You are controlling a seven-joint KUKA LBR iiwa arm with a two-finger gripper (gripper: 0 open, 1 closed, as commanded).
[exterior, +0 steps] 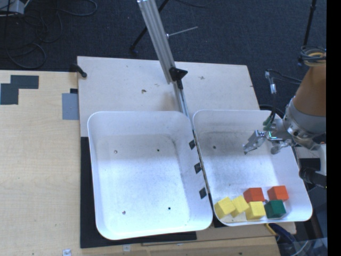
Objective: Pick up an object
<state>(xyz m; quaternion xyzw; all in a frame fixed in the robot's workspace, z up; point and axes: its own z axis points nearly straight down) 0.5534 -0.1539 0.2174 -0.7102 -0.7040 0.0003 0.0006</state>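
5 blocks (256, 201) in right bin (234, 137)

A dark carpeted floor (234, 31) runs behind the bench, strewn with black cables (32, 15) at the top left. A pale board (128, 84) tops the bench, beside a light wooden surface (37, 169) carrying grey patches (69, 105). A slanted metal rail (160, 44) rises over the board

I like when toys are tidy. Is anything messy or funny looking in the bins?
Nothing is spilled or broken. The blocks, two yellow, two orange and one green, are bunched in the near corner of the right bin, not spread out. The gripper hangs above that bin, away from them.
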